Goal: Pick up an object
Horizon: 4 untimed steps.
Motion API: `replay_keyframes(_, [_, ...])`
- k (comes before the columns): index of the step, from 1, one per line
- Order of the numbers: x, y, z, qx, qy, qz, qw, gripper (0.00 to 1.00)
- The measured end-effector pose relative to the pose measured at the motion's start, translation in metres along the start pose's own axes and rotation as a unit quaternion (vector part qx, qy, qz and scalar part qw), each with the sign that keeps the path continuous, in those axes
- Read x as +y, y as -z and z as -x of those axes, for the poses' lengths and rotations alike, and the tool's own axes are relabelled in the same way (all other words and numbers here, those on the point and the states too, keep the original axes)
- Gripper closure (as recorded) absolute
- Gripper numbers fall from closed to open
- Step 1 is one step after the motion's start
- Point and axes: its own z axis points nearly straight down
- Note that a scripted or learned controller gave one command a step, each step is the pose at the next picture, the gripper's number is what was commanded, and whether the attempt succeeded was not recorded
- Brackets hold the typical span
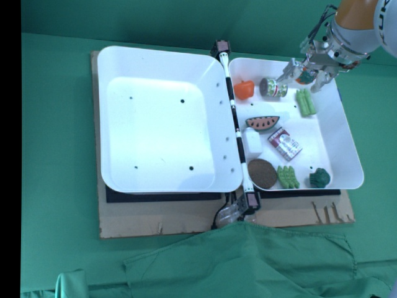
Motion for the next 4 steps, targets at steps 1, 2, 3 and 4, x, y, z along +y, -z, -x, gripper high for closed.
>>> replay_keyframes(1, [-0.060, -0.070, 0.028, 0.000, -0.003, -0.004, 1.0000, 0.00])
replay_keyframes(2, [-0.056, -0.066, 0.026, -0.001, 0.000, 0.001, 1.0000, 0.00])
replay_keyframes(3, [-0.056, -0.066, 0.026, -0.001, 0.000, 0.001, 1.0000, 0.00])
replay_keyframes(4, [-0.039, -0.085, 0.052, -0.002, -0.001, 0.002, 1.0000, 0.00])
